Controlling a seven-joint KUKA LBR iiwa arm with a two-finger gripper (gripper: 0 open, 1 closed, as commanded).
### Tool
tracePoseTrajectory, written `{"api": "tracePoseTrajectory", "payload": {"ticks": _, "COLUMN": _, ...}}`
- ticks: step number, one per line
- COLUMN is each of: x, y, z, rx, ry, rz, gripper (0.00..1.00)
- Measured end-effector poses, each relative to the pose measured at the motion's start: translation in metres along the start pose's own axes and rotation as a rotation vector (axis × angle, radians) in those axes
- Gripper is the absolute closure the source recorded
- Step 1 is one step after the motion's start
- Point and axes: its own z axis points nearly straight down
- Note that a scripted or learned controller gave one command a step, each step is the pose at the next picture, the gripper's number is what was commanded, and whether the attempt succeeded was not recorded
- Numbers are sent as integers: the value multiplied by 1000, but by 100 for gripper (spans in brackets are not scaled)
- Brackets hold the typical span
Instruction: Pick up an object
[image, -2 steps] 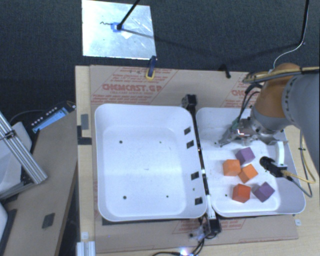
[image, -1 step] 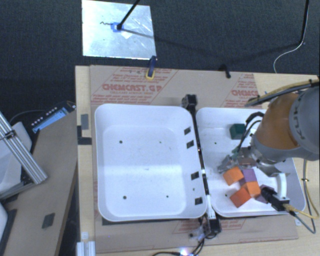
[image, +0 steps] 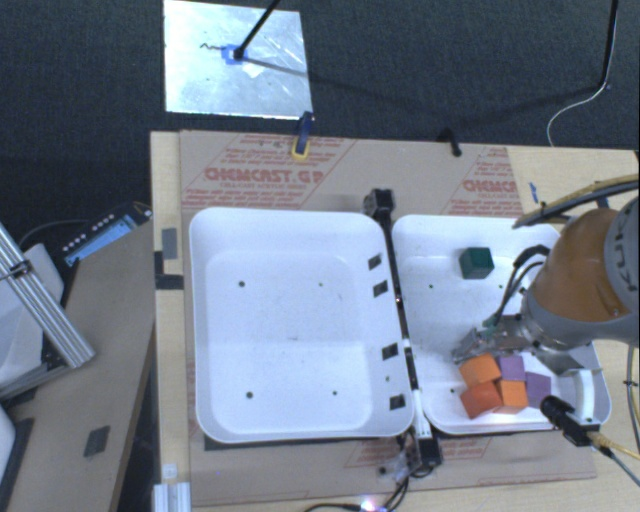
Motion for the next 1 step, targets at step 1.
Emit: {"api": "tracePoseTrajectory", "payload": {"ticks": 1, "x": -45, "y": -13, "z": 0, "rx": -2, "ry": -1, "rz": 1, "gripper": 0}}
